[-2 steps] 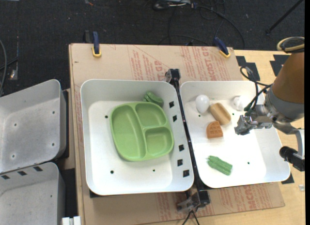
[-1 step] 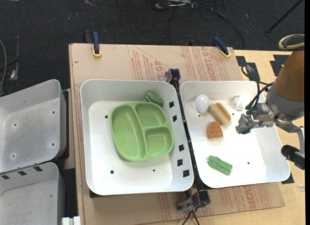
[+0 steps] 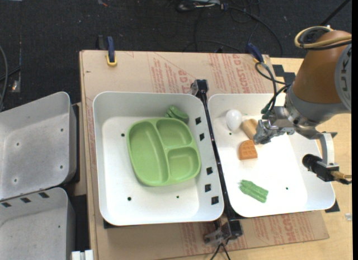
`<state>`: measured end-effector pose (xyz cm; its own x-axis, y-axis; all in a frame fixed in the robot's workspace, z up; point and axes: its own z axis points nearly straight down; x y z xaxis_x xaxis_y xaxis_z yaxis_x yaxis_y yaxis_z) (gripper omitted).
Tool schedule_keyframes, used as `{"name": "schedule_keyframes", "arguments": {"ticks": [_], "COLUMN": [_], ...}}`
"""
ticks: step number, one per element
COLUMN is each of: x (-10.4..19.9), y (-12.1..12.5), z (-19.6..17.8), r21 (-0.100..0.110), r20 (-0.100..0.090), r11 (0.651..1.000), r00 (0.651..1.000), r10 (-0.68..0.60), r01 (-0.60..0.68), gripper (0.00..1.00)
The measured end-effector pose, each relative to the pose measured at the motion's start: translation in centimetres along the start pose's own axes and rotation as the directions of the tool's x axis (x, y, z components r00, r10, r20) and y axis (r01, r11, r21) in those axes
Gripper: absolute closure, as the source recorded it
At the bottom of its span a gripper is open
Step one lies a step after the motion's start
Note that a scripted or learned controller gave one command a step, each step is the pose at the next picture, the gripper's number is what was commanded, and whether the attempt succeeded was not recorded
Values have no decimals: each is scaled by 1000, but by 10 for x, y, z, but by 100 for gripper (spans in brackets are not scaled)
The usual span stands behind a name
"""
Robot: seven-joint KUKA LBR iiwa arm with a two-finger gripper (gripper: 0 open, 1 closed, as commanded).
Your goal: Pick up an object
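Observation:
In the right bin (image 3: 291, 194) lie a white egg-shaped object (image 3: 233, 119), a tan block (image 3: 249, 126), an orange waffle-like piece (image 3: 247, 150) and a green pea pod toy (image 3: 254, 190). My gripper (image 3: 262, 136) hangs low over the bin's upper middle, just right of the tan block and above the orange piece. Nothing shows between its fingers. In the left bin (image 3: 112, 197) rests a green divided plate (image 3: 164, 151), with a small green object (image 3: 178, 113) at its upper right corner.
A black divider (image 3: 210, 141) runs between the two bins. Loose white bin lids (image 3: 33, 141) lie at the far left. The arm's grey and orange body (image 3: 321, 80) covers the right bin's upper right corner. Cables lie on the dark floor behind the bench.

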<state>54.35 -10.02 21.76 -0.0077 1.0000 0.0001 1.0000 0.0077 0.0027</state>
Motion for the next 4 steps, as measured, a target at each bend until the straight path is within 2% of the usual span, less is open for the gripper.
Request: {"name": "schedule_keyframes", "arguments": {"ticks": [2, 3, 4], "x": [100, 150, 196], "y": [52, 58, 75], "z": [5, -6, -4], "r21": [0, 1, 1], "r20": [-1, -2, -2], "r11": [1000, 1000, 1000], "r00": [1000, 1000, 1000], "r10": [0, 0, 1], "r01": [0, 0, -1], "gripper": [100, 100, 100]}}
